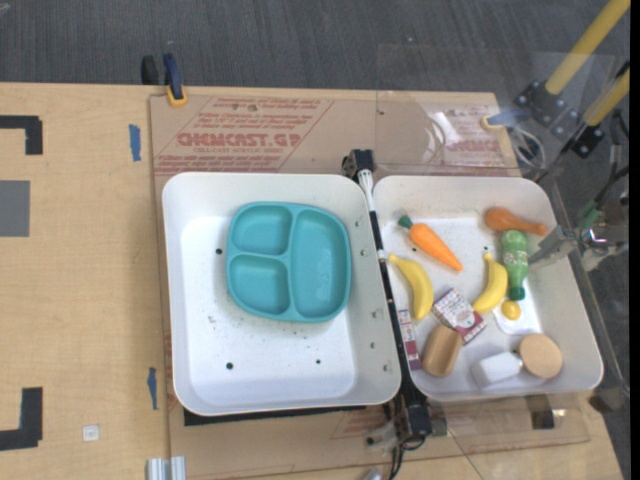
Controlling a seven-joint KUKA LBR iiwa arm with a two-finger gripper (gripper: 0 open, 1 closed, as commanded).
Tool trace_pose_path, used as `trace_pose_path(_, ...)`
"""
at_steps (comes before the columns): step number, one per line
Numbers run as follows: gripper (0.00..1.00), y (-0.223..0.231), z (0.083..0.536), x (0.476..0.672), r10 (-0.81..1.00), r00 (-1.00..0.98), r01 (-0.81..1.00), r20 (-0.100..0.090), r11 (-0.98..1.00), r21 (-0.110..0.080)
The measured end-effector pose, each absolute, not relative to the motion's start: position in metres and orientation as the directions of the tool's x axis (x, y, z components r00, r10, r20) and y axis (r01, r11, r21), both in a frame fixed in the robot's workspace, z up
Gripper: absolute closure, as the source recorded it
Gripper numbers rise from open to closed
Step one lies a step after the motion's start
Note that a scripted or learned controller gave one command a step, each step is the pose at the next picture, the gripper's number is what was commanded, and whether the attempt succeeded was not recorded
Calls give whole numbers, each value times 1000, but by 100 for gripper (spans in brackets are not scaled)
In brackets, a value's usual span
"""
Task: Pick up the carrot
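One carrot [433, 245] in the right bin [572, 298], long axis diagonal with green top up-left, lies left of the gripper [548, 251]; grip state unreadable.

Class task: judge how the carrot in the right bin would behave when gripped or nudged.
The carrot looks like a rigid toy, so probably stiff and light. Its tapered, rounded body may roll or slip from a pinch. It lies apart from the bananas, so nudging seems safe.
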State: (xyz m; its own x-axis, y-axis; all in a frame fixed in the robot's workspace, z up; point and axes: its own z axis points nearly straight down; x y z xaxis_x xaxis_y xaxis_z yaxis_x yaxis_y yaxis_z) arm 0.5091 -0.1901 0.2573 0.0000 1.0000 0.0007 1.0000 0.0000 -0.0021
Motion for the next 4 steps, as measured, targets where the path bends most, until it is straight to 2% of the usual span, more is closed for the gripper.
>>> trace_pose_path(1, 0, -124, 185, 549, 1000, 2, 1000, 6, -2, -10)
trace_pose_path(2, 0, -117, 98, 564, 994, 108, 994, 3, -108, -14)
trace_pose_path(3, 0, -111, 88, 603, 945, 327, 945, -1, -327, 4)
trace_pose_path(4, 100, -112, 101, 604, 947, 322, 947, -8, -322, 11)
